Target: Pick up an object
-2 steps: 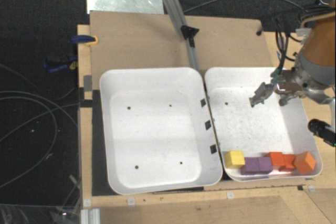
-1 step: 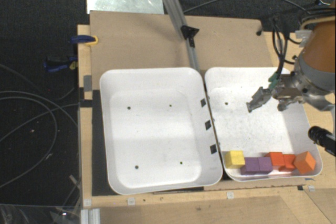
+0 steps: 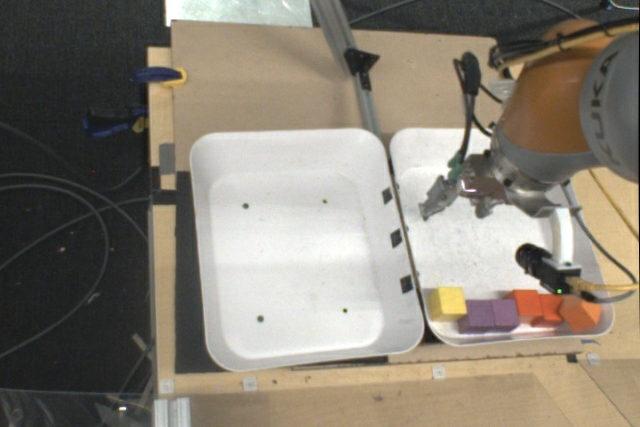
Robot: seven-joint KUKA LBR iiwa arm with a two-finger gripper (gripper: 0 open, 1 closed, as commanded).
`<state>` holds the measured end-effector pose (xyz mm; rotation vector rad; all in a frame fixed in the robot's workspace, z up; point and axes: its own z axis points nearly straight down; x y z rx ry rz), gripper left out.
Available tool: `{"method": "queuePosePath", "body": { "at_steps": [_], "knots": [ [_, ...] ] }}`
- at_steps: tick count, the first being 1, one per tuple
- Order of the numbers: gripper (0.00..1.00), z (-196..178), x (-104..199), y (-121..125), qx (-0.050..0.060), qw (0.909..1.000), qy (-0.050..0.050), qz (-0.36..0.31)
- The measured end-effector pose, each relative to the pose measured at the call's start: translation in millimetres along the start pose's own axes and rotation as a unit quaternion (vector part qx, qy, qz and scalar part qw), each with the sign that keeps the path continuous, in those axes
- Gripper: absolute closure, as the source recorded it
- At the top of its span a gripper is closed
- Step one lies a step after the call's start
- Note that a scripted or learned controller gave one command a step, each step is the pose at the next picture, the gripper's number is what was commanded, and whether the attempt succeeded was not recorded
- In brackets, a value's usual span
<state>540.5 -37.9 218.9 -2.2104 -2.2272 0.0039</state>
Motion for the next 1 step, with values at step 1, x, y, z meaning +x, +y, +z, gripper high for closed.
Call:
{"method": "queuePosePath", "body": {
  "at_steps": [1],
  "knots": [
    [0.0,29.9,17.6,55.7,-0.004,1.0,-0.001,0.0]
  ]
}}
